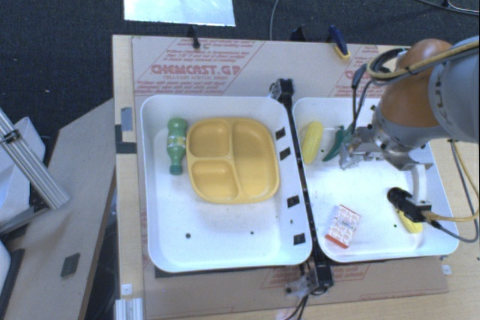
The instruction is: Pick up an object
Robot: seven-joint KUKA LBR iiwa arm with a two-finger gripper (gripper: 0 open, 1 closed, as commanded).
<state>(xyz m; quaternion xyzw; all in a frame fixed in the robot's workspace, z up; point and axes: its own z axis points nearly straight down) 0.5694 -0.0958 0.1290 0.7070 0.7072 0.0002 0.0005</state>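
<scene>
Currently low in right bin (442, 232), tool (349, 155) just beside green pepper (334, 145); finger spacing impossible to tell. Reaching in from right, wrist bent down.

A flat tan bench top (225, 60), printed with red lettering, carries two shallow white plastic bins set side by side: the left bin (161, 236) and the right bin (375, 249) (their inner rims touching, joined by black clips along the seam).
</scene>
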